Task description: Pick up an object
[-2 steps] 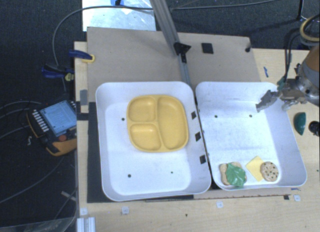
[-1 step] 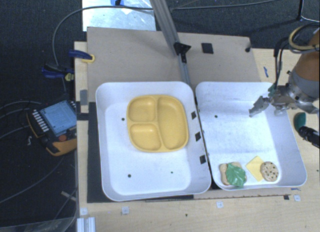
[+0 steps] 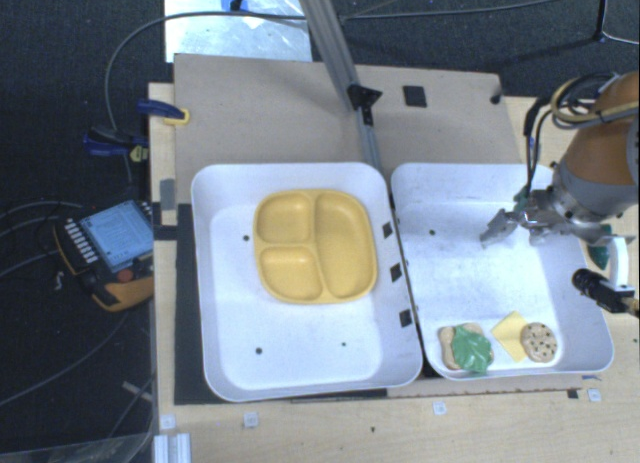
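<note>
The yellow plate [image 3: 316,246] lies in the left bin [image 3: 230,351], while the toy food pieces [image 3: 497,343] lie at the near edge of the right bin [image 3: 450,191]. The hand [image 3: 512,223] hangs above that right bin, its fingers spread and gripping nothing. The pieces lie toward the camera from it, near but apart.

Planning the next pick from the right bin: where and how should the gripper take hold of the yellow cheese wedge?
The yellow cheese wedge lies flat near the right bin's front wall, between the green leafy piece and the cookie. Probably best to descend from straight above and pinch its far corner, where the neighbours crowd it least.
</note>
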`<state>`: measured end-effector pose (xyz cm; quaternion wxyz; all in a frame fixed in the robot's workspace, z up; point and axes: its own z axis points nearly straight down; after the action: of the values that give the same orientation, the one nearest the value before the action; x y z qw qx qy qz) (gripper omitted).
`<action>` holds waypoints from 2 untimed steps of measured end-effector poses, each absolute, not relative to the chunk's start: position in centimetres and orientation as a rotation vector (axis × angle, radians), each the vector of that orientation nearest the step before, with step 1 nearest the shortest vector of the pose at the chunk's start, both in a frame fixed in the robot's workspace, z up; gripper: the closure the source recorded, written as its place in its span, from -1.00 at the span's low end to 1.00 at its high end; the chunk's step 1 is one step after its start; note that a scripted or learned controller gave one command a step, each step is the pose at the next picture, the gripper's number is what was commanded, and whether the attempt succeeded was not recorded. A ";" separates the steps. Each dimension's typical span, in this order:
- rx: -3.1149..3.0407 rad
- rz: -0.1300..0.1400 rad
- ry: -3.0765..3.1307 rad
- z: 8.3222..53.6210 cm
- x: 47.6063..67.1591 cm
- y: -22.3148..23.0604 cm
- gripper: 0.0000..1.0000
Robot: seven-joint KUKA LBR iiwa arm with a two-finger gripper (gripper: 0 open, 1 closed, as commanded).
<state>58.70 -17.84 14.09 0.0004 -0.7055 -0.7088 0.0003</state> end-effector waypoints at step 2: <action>-2.222 -0.004 -2.227 10.3 58.9 -17.9 1.00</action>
<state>58.87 -17.85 10.27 -0.0021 -0.7063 -0.7079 -0.0011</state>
